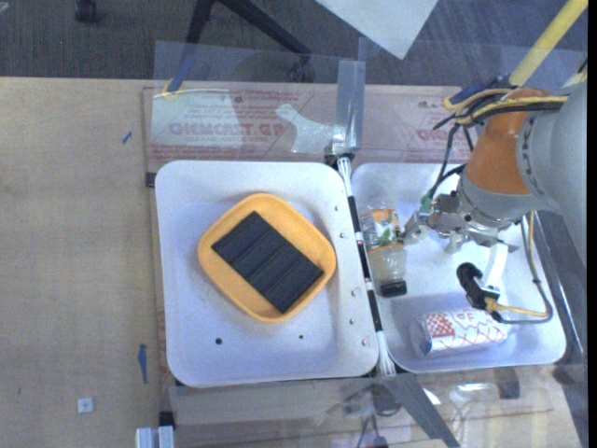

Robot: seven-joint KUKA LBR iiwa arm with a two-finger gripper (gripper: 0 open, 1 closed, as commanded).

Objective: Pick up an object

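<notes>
In the right bin (pixel 541 343), a small clear bottle (pixel 385 255) with an orange and green label and a black cap lies along the left wall. A red and white patterned cylinder (pixel 462 330) lies on its side near the front wall. My gripper (pixel 420 224) hangs low over the right bin, just right of the bottle's labelled end and very close to it. I see nothing clearly held between its tips. In the left bin (pixel 187 334), a yellow square dish (pixel 217 283) carries a black ribbed slab (pixel 267 261).
The grey arm with its orange band (pixel 504 161) reaches in from the right over the right bin's far right part. The divider between the bins (pixel 359 269) runs beside the bottle. A cardboard sheet (pixel 233 124) lies behind the bins.
</notes>
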